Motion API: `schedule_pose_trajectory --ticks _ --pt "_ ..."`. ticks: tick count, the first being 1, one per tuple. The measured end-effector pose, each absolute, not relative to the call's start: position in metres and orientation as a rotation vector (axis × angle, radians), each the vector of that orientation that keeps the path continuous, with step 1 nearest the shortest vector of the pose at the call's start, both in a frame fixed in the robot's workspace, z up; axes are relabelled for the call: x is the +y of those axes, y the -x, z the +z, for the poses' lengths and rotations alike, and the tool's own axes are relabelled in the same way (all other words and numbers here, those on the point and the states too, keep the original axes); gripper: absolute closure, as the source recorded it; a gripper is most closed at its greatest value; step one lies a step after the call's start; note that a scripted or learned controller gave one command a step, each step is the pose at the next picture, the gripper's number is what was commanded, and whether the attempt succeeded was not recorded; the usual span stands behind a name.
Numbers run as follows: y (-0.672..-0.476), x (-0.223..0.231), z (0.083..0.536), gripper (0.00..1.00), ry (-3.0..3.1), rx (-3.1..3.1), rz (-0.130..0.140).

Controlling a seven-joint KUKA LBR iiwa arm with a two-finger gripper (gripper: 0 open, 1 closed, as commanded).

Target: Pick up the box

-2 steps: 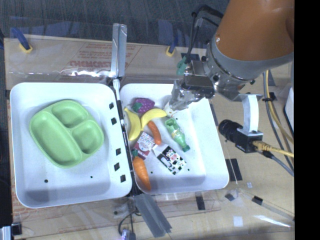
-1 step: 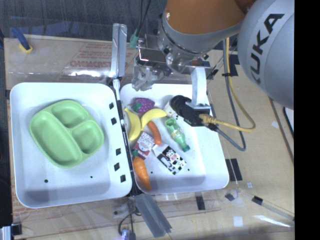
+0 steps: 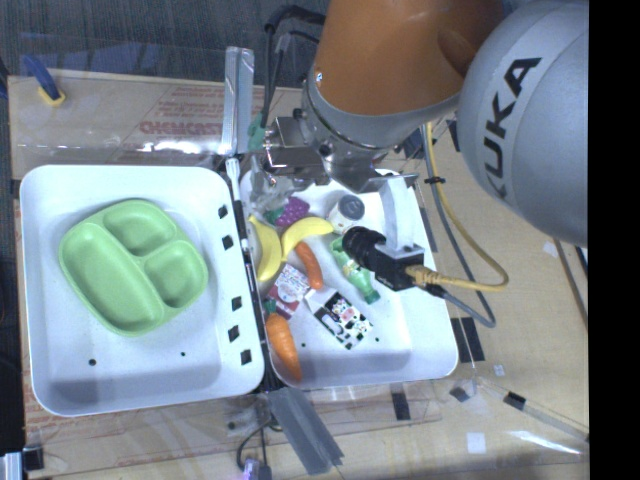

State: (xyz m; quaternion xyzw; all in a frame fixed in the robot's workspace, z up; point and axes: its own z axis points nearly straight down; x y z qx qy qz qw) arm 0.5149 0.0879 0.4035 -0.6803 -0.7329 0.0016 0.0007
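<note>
1. From my remote station I find two white bins side by side on the bench. The left bin point(image 3: 60, 368) holds a green divided plate point(image 3: 133, 264), lying flat toward its 10 o'clock corner and well apart from the work.

2. The right bin point(image 3: 425, 353) carries the clutter. The items are bunched against the divider between the bins, which I judge leaves little room to approach them from that side.

3. The box point(image 3: 345, 321), small and printed in black and white, lies flat in the right bin toward 6 o'clock, turned at an angle to the walls. Nothing rests on top of it.

4. Around the box: a small packet point(image 3: 291, 285) just beside it at 10 o'clock, a green piece point(image 3: 359, 279) near it at 12 o'clock, and a carrot point(image 3: 283, 345) near it at 8 o'clock along the divider. A second carrot point(image 3: 309, 265) and two bananas point(image 3: 283, 243) lie further up, toward 11 o'clock.

5. The arm point(image 3: 400, 43) reaches in from 3 o'clock and hangs over the upper half of the right bin, wrist pointed down.

6. The tool point(image 3: 275, 173) sits at the bin's 11 o'clock corner, well apart from the box. I cannot tell whether it is open or closed, as the wrist housing hides it. I see nothing in its grip.

7. Judgement: the pick is not yet made. The tool would have to travel toward 5 o'clock to stand over the box.
</note>
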Motion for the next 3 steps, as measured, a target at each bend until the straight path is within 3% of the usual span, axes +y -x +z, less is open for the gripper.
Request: schedule_pose_trajectory --ticks 1,2,3 --pt "-0.515 0.088 0.414 1.0 2.133 -2.306 0.008" --pt "-0.543 0.099 0.419 1.0 1.885 -2.514 0.001" --pt "-0.543 0.099 0.43 1.0 1.881 -2.518 0.003"
